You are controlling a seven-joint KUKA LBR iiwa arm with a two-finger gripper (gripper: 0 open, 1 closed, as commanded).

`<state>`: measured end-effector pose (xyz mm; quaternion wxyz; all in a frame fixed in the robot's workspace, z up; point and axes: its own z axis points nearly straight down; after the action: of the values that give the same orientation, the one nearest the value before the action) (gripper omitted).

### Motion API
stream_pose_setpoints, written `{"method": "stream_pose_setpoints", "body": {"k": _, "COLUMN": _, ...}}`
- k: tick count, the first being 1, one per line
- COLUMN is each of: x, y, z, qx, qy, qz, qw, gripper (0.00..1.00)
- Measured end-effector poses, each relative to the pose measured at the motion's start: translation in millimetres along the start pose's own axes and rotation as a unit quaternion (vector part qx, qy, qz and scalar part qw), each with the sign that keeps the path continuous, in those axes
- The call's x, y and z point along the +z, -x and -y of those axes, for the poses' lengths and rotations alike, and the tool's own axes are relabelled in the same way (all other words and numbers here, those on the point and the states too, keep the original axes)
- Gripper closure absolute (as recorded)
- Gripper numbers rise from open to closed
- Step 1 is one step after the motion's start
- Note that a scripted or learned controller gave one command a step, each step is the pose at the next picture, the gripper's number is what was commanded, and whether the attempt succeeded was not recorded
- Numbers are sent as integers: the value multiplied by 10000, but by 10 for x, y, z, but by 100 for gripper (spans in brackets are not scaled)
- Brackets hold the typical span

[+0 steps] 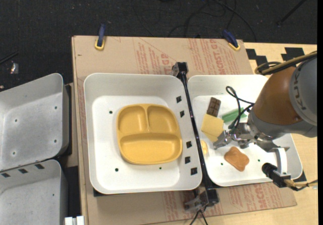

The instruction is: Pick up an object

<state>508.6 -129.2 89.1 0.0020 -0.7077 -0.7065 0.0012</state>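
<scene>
Overhead, the grey KUKA arm (282, 105) with its orange band reaches in from the right and hangs low over the right-hand white bin (199, 85), its claw (228, 138) down among the objects there. How far the claw stands open cannot be told from this angle, and nothing can be made out between its fingers. Just beside the claw, toward the bin's left wall, a pale yellow block (212, 125) lies tilted; a small brown, chocolate-like bar (214, 106) sits touching its upper edge. A tan, bread-like piece (236, 159) rests on the bin floor just below the claw. A green item (231, 115) pokes out from under the arm, mostly hidden. A black cable (236, 98) loops across the bin toward the wrist. The left-hand white bin (96, 133) carries a yellow divided plate (149, 134) with three compartments, set near its middle. Both bins sit side by side on a brown bench (131, 57), which has a blue-and-yellow clamp (101, 37) at its far edge.
</scene>
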Motion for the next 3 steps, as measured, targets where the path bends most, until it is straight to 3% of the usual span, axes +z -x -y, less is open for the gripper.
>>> {"method": "stream_pose_setpoints", "body": {"k": 1, "x": -130, "y": 2, "z": -10, "qx": 9, "qy": 21, "qz": 3, "qw": 10000, "gripper": 100}}
{"method": "stream_pose_setpoints", "body": {"k": 3, "x": -1352, "y": -3, "z": -142, "qx": -23, "qy": 51, "qz": 14, "qw": 10000, "gripper": 100}}
